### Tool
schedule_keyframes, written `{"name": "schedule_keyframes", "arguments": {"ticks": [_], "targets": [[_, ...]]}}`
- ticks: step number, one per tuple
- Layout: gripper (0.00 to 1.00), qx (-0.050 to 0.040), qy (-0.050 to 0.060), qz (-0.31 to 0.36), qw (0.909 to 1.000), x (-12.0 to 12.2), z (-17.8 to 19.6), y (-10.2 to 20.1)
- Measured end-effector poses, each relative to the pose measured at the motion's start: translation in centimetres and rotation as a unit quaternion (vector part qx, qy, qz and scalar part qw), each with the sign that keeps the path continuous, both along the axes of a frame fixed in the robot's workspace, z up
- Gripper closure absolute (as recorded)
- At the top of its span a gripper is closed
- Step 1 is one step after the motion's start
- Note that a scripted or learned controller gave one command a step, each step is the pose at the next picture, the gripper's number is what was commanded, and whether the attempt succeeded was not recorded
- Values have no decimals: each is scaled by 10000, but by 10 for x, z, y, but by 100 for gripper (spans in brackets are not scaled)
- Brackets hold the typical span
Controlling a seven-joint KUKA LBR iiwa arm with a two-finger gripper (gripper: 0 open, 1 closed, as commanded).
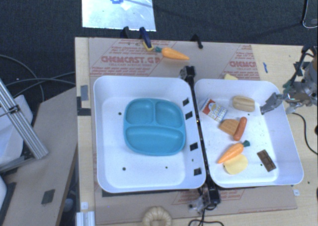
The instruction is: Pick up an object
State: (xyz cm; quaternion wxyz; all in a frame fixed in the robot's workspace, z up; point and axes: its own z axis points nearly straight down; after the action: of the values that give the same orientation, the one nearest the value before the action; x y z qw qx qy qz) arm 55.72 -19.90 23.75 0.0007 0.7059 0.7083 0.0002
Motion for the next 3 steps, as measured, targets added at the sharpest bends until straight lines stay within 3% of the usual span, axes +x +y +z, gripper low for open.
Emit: {"name": "schedule_keyframes", "arguments": {"ticks": [2,3], "targets": [[0,8,23,-11,10000,-9,-119,-5],[0,4,12,-10,10000,-9,-155,-4]]}}
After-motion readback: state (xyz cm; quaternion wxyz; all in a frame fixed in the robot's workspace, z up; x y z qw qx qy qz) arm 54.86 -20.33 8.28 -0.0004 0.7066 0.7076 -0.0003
